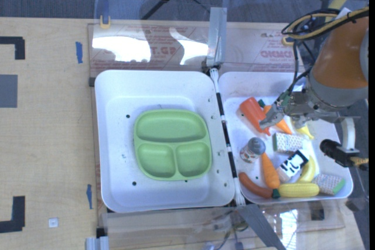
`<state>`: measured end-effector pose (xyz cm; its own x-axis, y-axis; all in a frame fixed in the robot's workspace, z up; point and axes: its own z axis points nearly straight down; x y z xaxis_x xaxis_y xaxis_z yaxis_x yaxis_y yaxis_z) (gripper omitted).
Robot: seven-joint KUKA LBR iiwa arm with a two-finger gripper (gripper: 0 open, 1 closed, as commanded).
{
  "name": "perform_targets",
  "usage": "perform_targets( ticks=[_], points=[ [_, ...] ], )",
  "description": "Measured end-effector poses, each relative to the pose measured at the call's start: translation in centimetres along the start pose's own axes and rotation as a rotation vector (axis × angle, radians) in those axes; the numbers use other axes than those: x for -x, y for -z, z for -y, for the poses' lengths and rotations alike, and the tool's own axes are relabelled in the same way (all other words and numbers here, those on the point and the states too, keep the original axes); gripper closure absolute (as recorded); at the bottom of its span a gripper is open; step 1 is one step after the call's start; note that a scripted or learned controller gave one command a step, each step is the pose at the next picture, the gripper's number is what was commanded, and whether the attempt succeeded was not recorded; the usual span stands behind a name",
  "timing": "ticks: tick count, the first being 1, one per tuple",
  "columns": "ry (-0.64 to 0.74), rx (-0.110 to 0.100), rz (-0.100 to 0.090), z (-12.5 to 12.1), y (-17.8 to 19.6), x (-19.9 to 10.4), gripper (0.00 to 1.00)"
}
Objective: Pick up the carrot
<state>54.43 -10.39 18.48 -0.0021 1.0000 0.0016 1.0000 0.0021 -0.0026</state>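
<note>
A small orange carrot [269, 169] lies pointing toward the front in the right bin [229, 88], between a grey-capped jar and a yellow corn cob. A larger orange-red vegetable piece [252, 113] lies at the bin's back left. My gripper [274, 118] hangs over the middle of the right bin, beside that orange-red piece and above another small orange bit [284, 125]. The carrot is clear of the gripper, a short way toward the front. Nothing visibly hangs from the gripper.
The left bin [111, 126] holds a green divided plate [173, 144]. Crowding the right bin are a jar [255, 148], a reddish sausage [255, 185], a corn cob [299, 189], a banana [309, 170], a black-and-white block [292, 162] and a sponge-like piece [330, 184].
</note>
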Motion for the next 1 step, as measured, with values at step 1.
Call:
perform_targets(
  ticks=[1],
  points=[
    [0.134,0.0,0.0,-3.1,-6.76,2.05,0.0]
  ],
)
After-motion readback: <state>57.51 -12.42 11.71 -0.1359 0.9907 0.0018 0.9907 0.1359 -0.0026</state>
